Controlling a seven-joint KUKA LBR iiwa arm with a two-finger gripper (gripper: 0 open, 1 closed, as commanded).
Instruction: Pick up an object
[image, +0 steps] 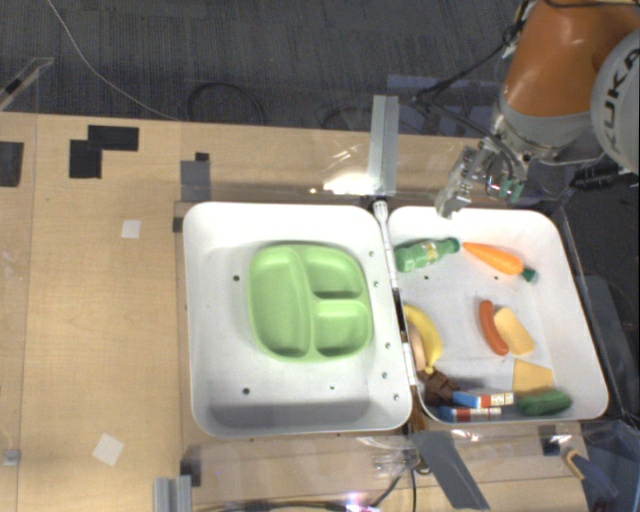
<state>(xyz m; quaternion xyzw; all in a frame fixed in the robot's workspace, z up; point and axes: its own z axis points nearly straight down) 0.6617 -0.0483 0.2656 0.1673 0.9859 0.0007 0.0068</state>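
Observation:
The right bin (577, 300) holds several toy foods. A green bottle (425, 253) lies at its back left, with an orange carrot (494, 259) beside it. A yellow banana (427, 338) runs along the left wall. A red sausage (491, 328) and a pale yellow piece (515, 332) lie in the middle. A cheese wedge (532, 376), a green pickle (545, 403), a red-and-blue tube (478, 402) and a brown item (437, 384) sit along the front. My gripper (470, 188) hangs over the back rim of this bin, above and behind the bottle, with nothing visibly in it.
The left bin (205, 330) holds a green divided plate (308, 300). A metal post (384, 140) stands behind the seam between the bins. The grey and orange arm (560, 70) comes in from the upper right. Cables lie on the dark floor behind the bench.

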